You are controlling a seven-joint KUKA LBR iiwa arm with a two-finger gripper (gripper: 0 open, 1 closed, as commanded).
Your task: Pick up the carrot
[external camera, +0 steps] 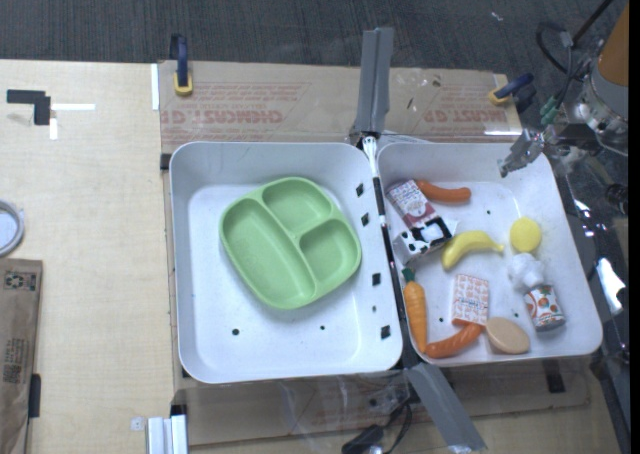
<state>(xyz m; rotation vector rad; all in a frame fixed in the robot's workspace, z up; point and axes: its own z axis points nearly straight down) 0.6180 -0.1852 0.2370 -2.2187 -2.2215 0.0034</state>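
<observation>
Nearest us, the orange plastic carrot touches the right white bin's wall, risking a blocked grasp; the jaws' state we cannot tell

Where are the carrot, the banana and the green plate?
carrot [415,308], camera view, middle of its orange body.
banana [470,245], camera view, middle of its curve.
green plate [262,253], camera view, floor of its large compartment.

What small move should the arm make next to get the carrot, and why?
Probably travel from the right bin's far right corner toward its near left side. The gripper sits above that far corner, well away from the carrot, which lies along the left wall with its green top pointing away, beside a sausage.
</observation>
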